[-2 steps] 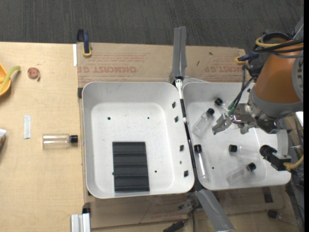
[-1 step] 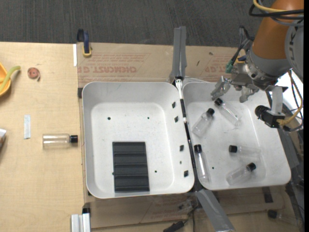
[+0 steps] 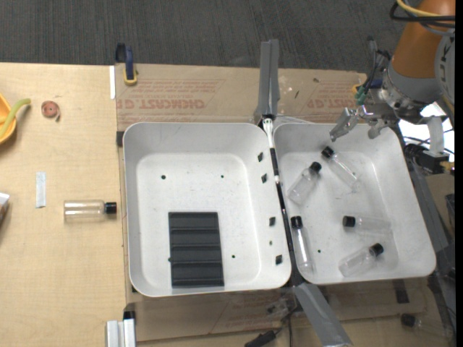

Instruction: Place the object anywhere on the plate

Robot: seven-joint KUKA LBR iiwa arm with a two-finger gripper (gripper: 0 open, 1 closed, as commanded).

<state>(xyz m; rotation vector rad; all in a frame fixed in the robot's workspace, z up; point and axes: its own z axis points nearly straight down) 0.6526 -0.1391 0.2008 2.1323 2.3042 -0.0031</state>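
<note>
Stray clear vial (image 3: 89,209) on wooden bench (image 3: 58,266); yellow item (image 3: 9,118) at left edge; blue clamp (image 3: 124,61).

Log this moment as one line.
pincer: above right bin's far edge | vials: five in right bin | black plate: left bin

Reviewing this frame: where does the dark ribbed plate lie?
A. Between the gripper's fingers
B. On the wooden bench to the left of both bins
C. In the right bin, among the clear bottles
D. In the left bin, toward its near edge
D: the dark ribbed plate lies flat on the floor of the left bin, toward the near edge, while the clear bottles lie in the right bin.
</note>
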